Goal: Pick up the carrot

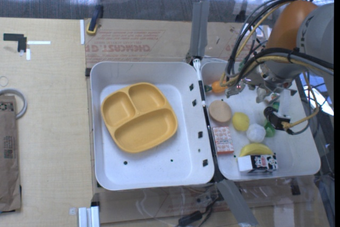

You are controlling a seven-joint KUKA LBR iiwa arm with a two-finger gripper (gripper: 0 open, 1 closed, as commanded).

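The carrot (pixel 217 86) shows as a small orange piece at the far left corner of the right bin (pixel 297 167), partly covered by the arm's cables. My gripper (pixel 232 87) hangs low just to the right of the carrot, very close to it, at the end of the grey arm with the orange band (pixel 289 21). Cables and wrist parts hide where the gripper meets the carrot.
Also in the right bin are a tan round item (pixel 220 111), a yellow lemon (pixel 240 121), a white ball (pixel 255 132), a green piece (pixel 270 129), a banana (pixel 256 149), a pink packet (pixel 223 140) and a black-and-white box (pixel 258 162). The left bin (pixel 106 167) holds a yellow divided plate (pixel 139 116).
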